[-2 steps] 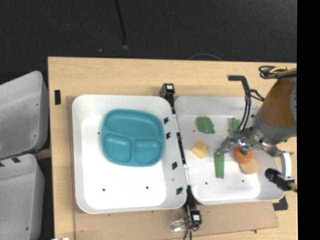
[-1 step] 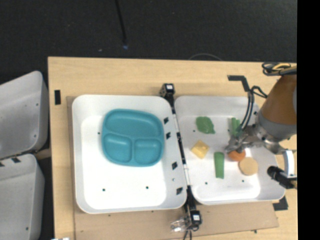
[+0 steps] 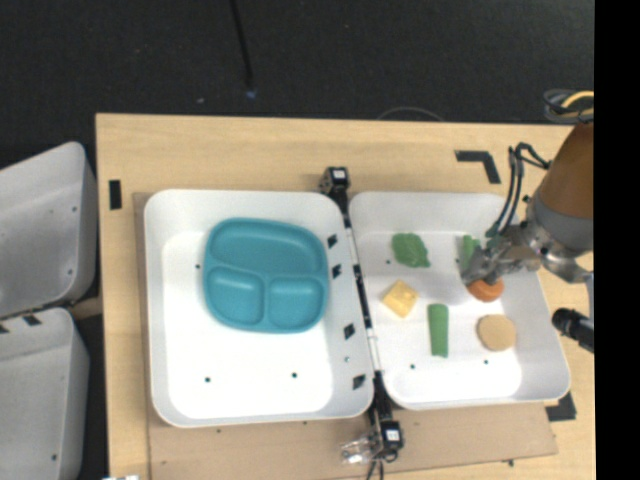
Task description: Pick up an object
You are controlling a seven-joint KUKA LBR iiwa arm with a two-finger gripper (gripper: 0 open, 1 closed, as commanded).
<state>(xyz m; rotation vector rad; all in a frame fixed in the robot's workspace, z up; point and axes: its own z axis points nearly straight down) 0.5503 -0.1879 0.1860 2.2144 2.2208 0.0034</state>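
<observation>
- At the right of the frame, the grey arm with its orange band [image 3: 572, 173] reaches into the right-hand shallow white bin [image 3: 530, 383], and its two-finger gripper [image 3: 486, 273] sits low over the bin's upper right part.
- Directly under the gripper lies a small round orange piece [image 3: 487, 290], with a slim green piece [image 3: 467, 251] just beside it at the gripper's left edge; the gripper appears to touch or nearly touch the orange one.
- Whether the jaws are apart, together or clamped on anything cannot be told, since the gripper body hides that spot.
- Other candidates lie loose in the same bin: a green leafy-looking lump [image 3: 410, 250] toward the upper left, a yellow wedge-like block [image 3: 400, 299] near the middle, a green upright stick [image 3: 438, 329] below centre, and a tan round disc [image 3: 496, 333] to the lower right, each apart from its neighbours.
- Left of the divide, the other white bin [image 3: 180, 388] bears a teal plastic divided plate [image 3: 266, 274], well apart from the arm.
- Judging by the pose, the step in hand is the descent or grasp attempt on the orange piece.
- The next move calls for a firm closing on that piece alone, without catching the slim green piece, and then a straight lift to show whether the grasp has taken.
</observation>
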